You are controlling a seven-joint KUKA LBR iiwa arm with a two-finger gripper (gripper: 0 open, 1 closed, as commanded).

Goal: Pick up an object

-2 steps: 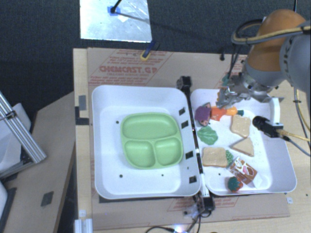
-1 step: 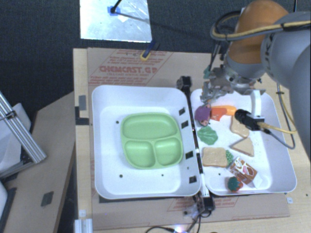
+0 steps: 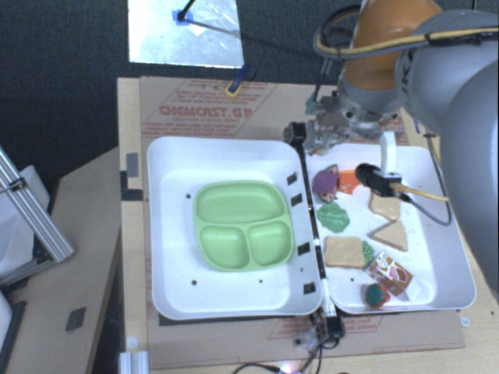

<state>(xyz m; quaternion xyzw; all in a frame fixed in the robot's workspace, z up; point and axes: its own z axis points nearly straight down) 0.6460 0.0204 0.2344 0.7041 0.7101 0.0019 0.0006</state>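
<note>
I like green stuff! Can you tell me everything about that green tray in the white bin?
The green tray is a light green plate that looks like smooth plastic, with rounded corners. Raised ridges split it into three compartments: one wide one at the back and two smaller ones in front. It lies flat near the middle of the left white bin, turned slightly, touching only the bin's floor.

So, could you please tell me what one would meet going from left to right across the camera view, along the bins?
Left bin → green divided tray → purple toy → square toast slice → triangular toast slice → right bin.
</note>
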